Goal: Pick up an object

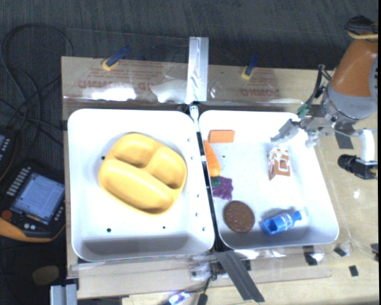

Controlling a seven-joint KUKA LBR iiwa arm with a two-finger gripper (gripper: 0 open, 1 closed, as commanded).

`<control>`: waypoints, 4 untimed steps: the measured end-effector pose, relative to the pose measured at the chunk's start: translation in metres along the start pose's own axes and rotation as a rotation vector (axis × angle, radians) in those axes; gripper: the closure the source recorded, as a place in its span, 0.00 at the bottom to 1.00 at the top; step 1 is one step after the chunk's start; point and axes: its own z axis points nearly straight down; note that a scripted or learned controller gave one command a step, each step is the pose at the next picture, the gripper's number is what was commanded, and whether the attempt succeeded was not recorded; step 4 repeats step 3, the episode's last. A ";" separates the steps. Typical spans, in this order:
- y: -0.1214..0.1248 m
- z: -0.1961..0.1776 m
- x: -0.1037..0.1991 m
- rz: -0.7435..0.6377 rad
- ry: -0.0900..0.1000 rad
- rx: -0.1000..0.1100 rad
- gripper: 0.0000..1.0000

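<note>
Gripper (296, 131) sits over the upper right corner of the right bin (317, 189), reaching in from my right, with the grey wrist and orange band of the arm (354, 75) above the bin's edge. From my feed I cannot tell whether it is released or clenched; nothing is visibly caught in it.

Just below the gripper lies a small white and orange packet (279, 162), close to it but seemingly apart. Along the bin's left wall I see an orange block (221, 136) at the top, an orange carrot-like piece (212, 159) under it, then a purple cluster (222, 187). Lower down sits a brown round disc (239, 216), and just to its right a blue bottle (280, 222) lies on its side near the bottom rim.

Over in the left bin (82, 189) a big yellow lumpy object (143, 171) takes up the middle.

Off the bench, at the far left, I see a handheld control pendant (28, 202) with a lit screen and black cables (19, 62) looping above it.
</note>
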 end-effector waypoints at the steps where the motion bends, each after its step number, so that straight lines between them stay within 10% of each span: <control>1: 0.027 0.100 -0.013 -0.054 0.004 -0.008 0.00; 2: 0.026 0.092 -0.014 -0.056 0.000 -0.004 1.00; 3: 0.059 0.023 0.066 -0.088 -0.001 -0.001 1.00; 4: 0.059 0.023 0.066 -0.088 -0.001 -0.001 1.00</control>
